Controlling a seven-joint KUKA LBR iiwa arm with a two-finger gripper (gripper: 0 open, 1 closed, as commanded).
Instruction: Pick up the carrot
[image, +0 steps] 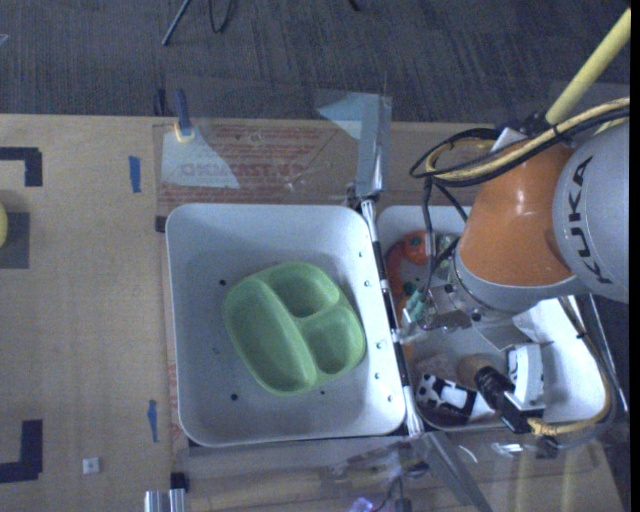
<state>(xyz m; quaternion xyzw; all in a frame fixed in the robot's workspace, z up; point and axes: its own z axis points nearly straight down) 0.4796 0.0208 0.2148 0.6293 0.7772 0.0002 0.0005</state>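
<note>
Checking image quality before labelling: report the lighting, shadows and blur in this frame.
Camera view: even, soft lighting; the green plate is sharp against the left bin; the arm looms large and slightly soft, shading and hiding much of the right bin, where the items look murky.

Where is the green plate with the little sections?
The green sectioned plastic plate lies in the middle of the left white bin, beside the divider to the right bin where the arm works.

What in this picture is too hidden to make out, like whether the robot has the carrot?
- Jaws: hidden beneath the orange band of the arm, so open or shut is unknown.
- Carrot: only an orange-red object peeks out at the arm's edge; its identity is uncertain.
- Right bin: largely covered by the arm.
</note>
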